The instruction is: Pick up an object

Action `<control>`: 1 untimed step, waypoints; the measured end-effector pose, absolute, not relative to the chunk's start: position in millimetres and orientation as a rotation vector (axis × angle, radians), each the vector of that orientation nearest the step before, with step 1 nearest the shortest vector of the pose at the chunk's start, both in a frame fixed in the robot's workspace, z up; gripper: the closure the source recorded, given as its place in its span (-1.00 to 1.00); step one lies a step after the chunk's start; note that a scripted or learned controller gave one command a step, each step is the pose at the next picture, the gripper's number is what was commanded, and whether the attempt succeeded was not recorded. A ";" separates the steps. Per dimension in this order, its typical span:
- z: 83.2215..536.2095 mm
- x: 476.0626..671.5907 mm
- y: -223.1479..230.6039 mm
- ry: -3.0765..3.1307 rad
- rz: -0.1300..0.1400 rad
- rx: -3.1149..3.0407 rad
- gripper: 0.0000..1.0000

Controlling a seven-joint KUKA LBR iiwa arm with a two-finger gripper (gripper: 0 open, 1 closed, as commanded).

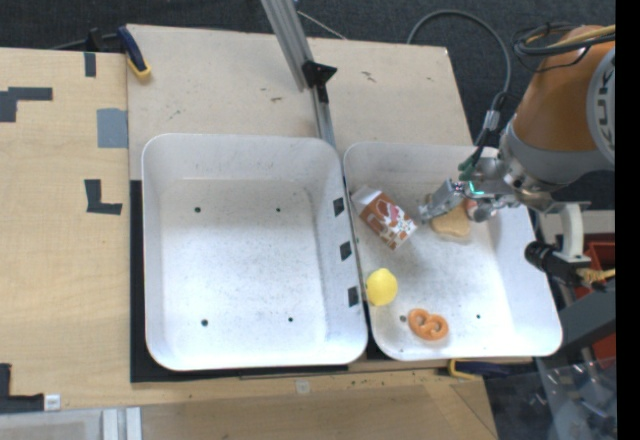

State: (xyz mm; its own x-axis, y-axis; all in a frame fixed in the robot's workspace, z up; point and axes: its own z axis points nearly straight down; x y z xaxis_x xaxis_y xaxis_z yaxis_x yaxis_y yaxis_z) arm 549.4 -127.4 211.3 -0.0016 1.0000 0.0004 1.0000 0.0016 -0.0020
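Observation:
The right bin [520, 313] holds a small red-and-white carton [386, 218], a yellow ball-like fruit [381, 286], an orange pretzel [428, 325] and a tan piece that looks like bread [454, 225]. My gripper [455, 205] hangs low in the upper right part of this bin, right over the tan piece and touching or nearly touching it. The carton lies a short way to its left. I cannot see whether the tan piece sits between the fingers.
The left bin [160, 228] stands beside the right one, with a shared rim between them. A slanted metal pole [285, 13] comes down to the bins' back edge. A cable loops behind the right bin.

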 end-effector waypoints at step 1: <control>146.9 546.8 -128.2 -2.218 0.008 -2.217 -1.00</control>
